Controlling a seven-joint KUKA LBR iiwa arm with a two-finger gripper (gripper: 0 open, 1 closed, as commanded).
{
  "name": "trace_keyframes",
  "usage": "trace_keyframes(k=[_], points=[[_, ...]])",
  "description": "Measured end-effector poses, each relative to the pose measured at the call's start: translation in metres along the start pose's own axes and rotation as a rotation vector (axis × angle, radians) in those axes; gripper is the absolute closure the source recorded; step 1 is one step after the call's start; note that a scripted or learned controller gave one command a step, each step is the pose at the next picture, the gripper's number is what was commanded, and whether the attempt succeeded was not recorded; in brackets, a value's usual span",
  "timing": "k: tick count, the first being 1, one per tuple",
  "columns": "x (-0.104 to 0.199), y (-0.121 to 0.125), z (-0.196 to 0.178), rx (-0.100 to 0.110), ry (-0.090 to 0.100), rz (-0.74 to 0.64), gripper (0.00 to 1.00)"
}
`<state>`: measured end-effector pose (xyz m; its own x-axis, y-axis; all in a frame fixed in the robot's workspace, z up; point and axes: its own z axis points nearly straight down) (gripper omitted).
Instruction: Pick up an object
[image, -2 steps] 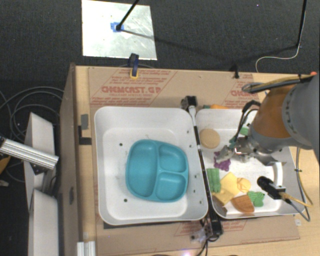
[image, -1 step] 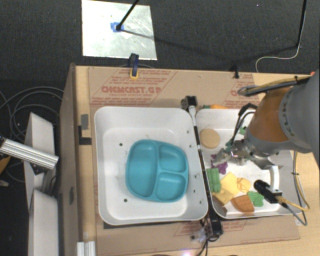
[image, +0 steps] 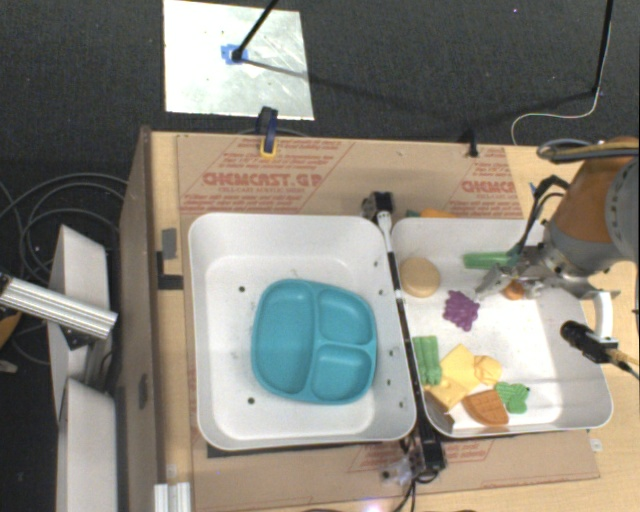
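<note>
Reaching: your grey arm's two-finger gripper (image: 508, 283) hangs over the right white bin (image: 580, 400), near its far side.
Jaws: you cannot tell their state.
Nearest target: small orange toy piece (image: 514, 291), just beside the gripper; long green plastic piece (image: 488, 260) close by.
Handling: probably light, stiff, slippery plastic; take it across its narrow width.
Left bin: teal divided plate (image: 314, 340).

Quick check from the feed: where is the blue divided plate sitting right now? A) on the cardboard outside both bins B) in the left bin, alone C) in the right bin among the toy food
B: the blue divided plate lies flat in the left bin; the toy food, such as the purple grapes, is in the right bin.
</note>
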<state>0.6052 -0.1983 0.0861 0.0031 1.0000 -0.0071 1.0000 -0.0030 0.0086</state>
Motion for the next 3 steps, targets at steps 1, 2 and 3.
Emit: trace_keyframes(k=[1,2,3], points=[[0.022,0.062,0.001,0.013,0.006,-0.011,0.0],[0.012,0.065,-0.022,0.003,0.006,-0.006,0.0],[0.065,-0.002,0.003,0.015,0.011,-0.006,0.0]])
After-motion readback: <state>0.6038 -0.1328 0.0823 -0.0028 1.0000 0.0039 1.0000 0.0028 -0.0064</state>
